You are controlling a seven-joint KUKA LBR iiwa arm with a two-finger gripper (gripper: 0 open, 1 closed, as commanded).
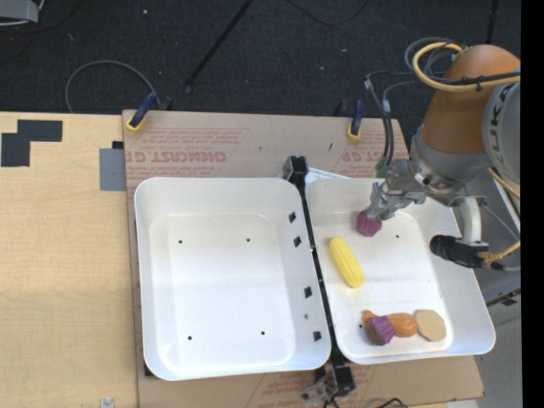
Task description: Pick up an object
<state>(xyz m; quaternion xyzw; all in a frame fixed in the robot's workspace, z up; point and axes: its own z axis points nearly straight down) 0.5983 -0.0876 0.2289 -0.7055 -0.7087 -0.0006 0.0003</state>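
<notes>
Gripper (379, 212) at right bin (463, 313) far edge, touching small purple lump (368, 223); finger state: cannot tell. Ridged yellow corn (346, 261) mid-bin.

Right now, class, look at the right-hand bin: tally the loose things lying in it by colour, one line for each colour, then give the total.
Purple: 2, purple piece by the hand and purple piece at the front
Yellow: 1, corn cob
Orange: 1, orange piece
Tan: 1, tan disc
Total: 5
</notes>
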